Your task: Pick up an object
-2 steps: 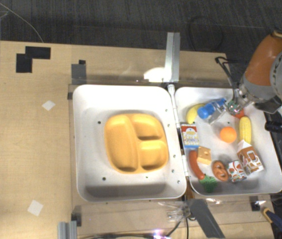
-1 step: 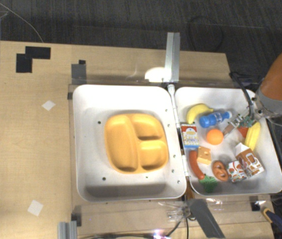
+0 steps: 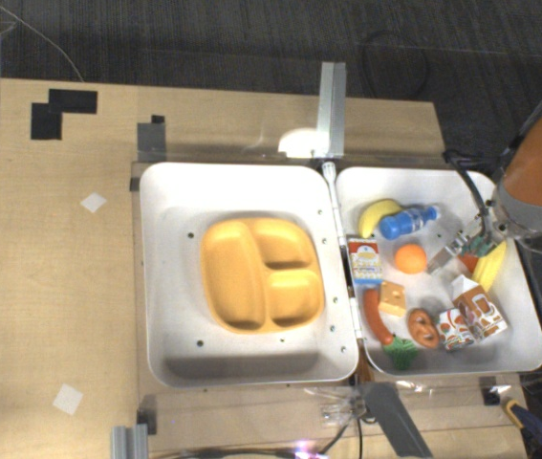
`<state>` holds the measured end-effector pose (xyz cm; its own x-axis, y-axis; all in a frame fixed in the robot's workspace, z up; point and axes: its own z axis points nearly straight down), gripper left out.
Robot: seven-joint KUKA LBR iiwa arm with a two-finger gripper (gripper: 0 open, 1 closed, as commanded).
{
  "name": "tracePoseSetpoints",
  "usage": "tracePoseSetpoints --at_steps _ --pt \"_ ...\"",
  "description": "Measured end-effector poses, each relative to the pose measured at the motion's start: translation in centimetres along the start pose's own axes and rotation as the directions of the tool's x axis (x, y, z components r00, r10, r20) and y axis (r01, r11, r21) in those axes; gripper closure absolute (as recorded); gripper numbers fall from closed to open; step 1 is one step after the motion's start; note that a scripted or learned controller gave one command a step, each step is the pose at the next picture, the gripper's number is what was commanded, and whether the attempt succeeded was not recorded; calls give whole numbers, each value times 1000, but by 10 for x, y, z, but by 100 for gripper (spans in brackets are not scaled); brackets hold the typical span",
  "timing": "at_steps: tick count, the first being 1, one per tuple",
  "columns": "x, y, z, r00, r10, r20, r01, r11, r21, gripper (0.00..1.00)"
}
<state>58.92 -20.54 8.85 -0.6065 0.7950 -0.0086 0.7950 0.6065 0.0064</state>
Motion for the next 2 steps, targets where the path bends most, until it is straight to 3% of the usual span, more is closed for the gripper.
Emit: tracePoseSetpoints --at_steps 1,2 --pt "-20 69 3 926 376 -3 -376 926 4 0" --pt "-1 -2 1 959 284 -2 -284 959 4 0"
